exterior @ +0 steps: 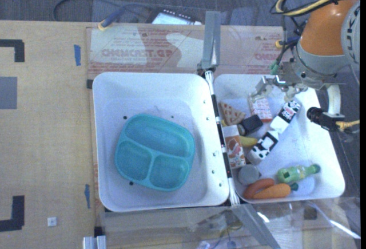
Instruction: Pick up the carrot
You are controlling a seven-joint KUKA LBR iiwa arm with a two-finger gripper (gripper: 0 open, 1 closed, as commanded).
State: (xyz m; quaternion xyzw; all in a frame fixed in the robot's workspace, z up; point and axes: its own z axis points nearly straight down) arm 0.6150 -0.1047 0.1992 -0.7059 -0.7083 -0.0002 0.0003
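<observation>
The carrot (pixel 275 191) is orange with a green tip and lies along the front wall of the right bin (pixel 329 153), beside a red sausage-shaped item (pixel 258 185). My gripper (pixel 275 88) hangs over the back of the same bin, far from the carrot. Its fingers are spread open with nothing between them. A small red and white box (pixel 262 108) lies just below its left finger.
Near the carrot are a green bottle (pixel 297 173) and a grey disc (pixel 249 174). Cow-patterned pieces (pixel 261 149), a black block (pixel 250 125), a banana (pixel 247 141) and a pizza slice (pixel 230 111) crowd the bin's left. A teal divided plate (pixel 154 152) sits in the left bin (pixel 108 93).
</observation>
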